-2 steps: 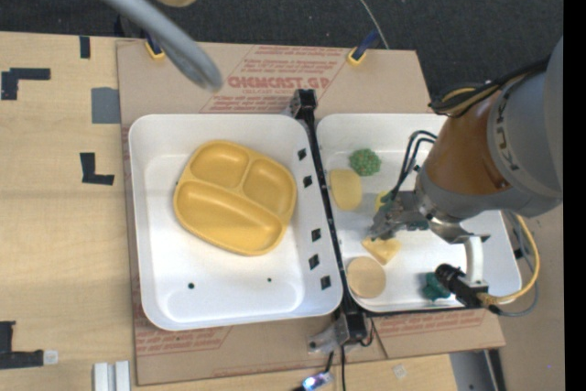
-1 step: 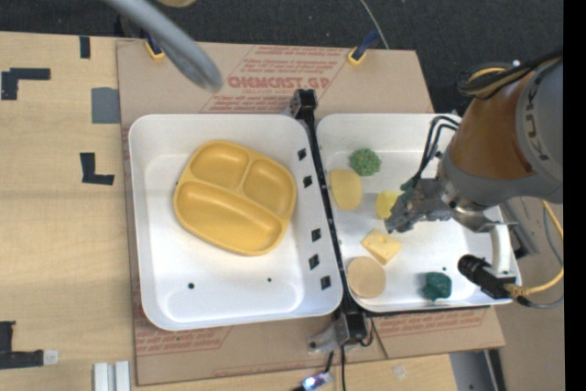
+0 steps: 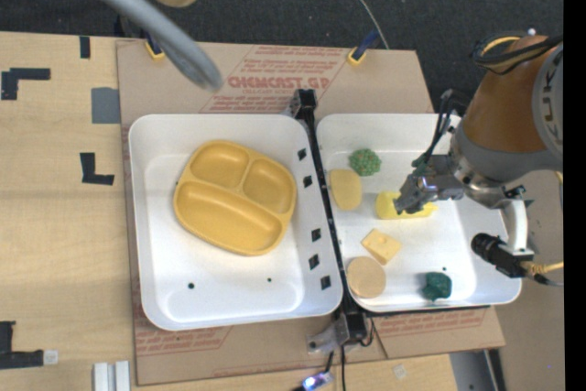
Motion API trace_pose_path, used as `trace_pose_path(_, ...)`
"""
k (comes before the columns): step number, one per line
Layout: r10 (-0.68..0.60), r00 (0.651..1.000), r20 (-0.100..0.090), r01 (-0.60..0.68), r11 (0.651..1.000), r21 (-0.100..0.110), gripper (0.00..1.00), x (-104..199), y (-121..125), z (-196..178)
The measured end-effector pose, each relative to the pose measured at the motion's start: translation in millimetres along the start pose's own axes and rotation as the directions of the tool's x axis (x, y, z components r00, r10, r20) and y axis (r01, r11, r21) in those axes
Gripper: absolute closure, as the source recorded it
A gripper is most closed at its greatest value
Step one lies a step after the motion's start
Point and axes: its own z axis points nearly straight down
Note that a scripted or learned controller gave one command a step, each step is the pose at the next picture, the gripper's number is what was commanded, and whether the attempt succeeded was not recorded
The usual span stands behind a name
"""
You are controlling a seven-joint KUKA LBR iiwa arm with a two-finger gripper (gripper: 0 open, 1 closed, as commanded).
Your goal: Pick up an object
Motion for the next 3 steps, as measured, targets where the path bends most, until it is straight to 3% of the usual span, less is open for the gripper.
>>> trace_pose_path(1,0.000,1.000,0.000,0.000,1.000,0.001,1.00,0.2,1.2,-38.5)
trace_pose_path(3,-0.004,1.000,-0.001,0.004,1.000,0.007,1.00,100.7,25.7,-24.3)
